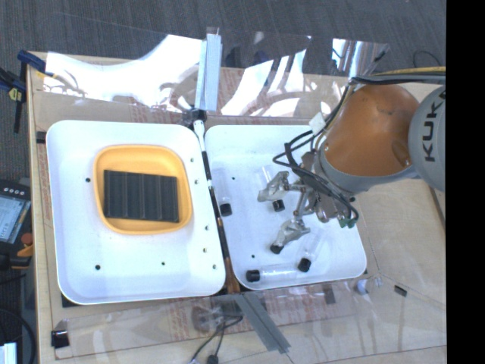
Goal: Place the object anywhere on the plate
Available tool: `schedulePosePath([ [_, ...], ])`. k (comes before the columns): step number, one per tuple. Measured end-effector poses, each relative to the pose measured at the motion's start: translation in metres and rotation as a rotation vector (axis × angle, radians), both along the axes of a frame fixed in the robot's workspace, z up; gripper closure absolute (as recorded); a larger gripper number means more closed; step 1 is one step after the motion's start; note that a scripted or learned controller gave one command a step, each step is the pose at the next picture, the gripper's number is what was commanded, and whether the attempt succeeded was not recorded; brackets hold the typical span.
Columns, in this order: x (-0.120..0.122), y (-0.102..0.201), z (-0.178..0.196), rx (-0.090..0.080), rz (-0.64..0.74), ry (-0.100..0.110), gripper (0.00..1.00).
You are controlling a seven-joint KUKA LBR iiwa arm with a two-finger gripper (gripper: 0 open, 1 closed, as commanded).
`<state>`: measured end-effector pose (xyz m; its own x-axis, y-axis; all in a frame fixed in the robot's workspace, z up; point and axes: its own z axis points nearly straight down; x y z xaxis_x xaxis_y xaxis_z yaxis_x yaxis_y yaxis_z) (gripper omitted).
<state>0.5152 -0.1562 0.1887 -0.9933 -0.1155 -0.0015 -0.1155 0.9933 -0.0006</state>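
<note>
2 white bins sit side by side on the bench. The left bin (68,264) holds a yellow plate (144,159) with rounded corners, set in the upper middle of its floor. On the plate lies the task's thing, a dark ribbed block (142,196), flat and covering most of the plate's well, with a yellow margin showing on all 4 sides. The block is a rectangle, and its long axis runs left to right across the view, in line with the plate's wider side. Its ribs run the other way, from the far edge towards the near edge. Its sides lie roughly square to the plate's rim, with no clear tilt.

The right bin (235,165) holds 3 small black bits: 1 (225,208) near its left wall, 1 (252,276) in its near left corner and 1 (304,264) near its front wall. What they are is too small to tell.

The arm (371,139) reaches in from the right, and its gripper (277,224) hangs over the middle of the right bin, well apart from the plate and the block. Its 2 metal fingers (271,189) are spread wide, released, with bare bin floor between their dark tips. A bundle of black cables (297,152) loops around the wrist.
</note>
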Motion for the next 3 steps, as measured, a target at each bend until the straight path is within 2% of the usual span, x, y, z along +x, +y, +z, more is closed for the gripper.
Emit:
schedulePosePath([
  [1,-0.024,0.070,0.003,0.000,-0.290,0.005,0.00],
  [2,0.002,0.156,0.003,0.001,-0.143,0.001,0.00],
  [3,0.067,0.117,0.003,0.000,-0.116,0.001,0.00],
])
